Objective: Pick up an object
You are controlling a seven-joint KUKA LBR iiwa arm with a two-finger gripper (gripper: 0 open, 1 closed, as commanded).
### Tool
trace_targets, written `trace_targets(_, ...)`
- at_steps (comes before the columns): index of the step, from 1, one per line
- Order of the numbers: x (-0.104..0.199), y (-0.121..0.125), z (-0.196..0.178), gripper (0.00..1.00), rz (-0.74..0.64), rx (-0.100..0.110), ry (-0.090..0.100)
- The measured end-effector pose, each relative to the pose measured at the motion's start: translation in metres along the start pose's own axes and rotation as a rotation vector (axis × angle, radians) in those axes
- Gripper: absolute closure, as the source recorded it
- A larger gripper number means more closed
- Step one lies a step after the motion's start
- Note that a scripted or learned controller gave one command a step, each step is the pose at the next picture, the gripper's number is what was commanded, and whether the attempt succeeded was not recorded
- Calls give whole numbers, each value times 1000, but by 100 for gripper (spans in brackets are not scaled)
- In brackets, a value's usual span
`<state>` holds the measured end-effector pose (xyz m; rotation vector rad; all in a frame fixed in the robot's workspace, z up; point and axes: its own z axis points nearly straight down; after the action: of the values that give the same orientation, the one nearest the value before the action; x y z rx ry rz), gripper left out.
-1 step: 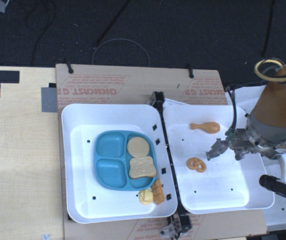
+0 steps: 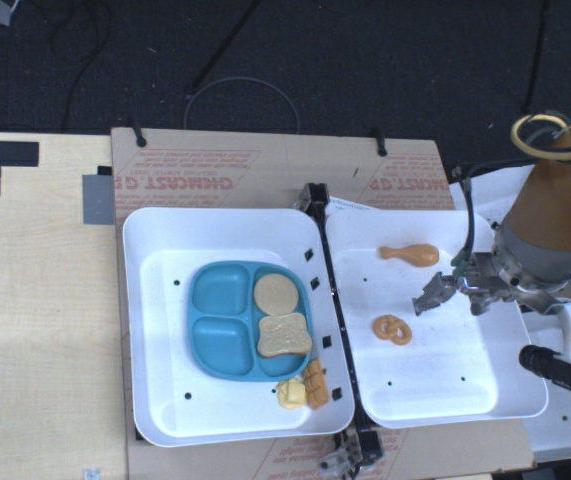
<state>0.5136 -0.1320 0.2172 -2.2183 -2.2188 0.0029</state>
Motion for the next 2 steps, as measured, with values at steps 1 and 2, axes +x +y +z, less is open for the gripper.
trace_targets(1, 7, 7, 55, 0, -1, 5, 1)
trace_targets(2, 17, 3, 116, 0, 0, 5, 2)
